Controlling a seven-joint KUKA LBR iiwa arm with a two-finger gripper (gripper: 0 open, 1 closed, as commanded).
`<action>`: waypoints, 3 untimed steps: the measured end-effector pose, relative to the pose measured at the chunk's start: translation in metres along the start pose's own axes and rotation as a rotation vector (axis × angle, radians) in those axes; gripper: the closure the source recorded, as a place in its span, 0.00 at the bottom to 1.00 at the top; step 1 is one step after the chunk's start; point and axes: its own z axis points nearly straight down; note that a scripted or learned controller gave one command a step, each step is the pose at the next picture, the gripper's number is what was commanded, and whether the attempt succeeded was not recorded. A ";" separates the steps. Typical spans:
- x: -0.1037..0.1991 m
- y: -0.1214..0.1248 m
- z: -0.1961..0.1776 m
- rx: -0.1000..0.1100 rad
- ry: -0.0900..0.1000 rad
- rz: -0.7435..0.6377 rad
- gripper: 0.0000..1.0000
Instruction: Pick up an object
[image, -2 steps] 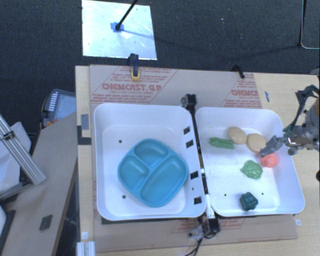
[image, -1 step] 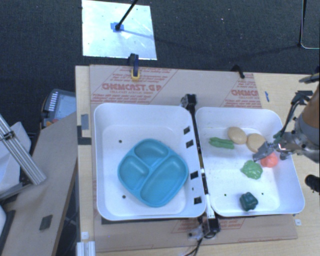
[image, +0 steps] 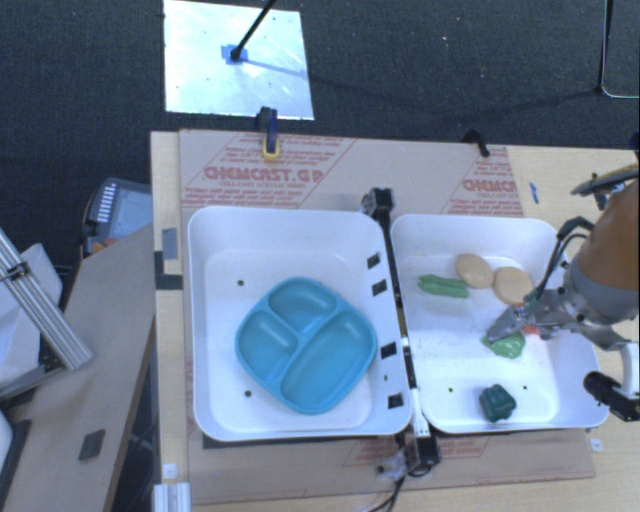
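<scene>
In the right bin (image: 440, 412) lie a green bean-like piece (image: 443, 287), two tan rounded pieces (image: 475, 269) (image: 511, 285), a light green leafy piece (image: 508, 346) and a dark green lump (image: 497, 402). My gripper (image: 509, 327) reaches in from the right and sits low, right over the light green piece, touching or almost touching its top. Part of that piece is hidden under the gripper. The other pieces lie apart from the gripper.
The left bin (image: 220, 300) holds a blue divided plate (image: 305, 343). A black divider strip (image: 390, 300) runs between the bins. The arm's grey and orange wrist (image: 610, 270) hangs over the right bin's right wall.
</scene>
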 end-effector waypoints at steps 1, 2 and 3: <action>0.000 0.000 0.051 -0.002 0.000 0.000 0.00; 0.000 0.002 0.038 -0.006 -0.002 0.000 1.00; 0.001 -0.004 -0.007 -0.006 -0.002 -0.001 1.00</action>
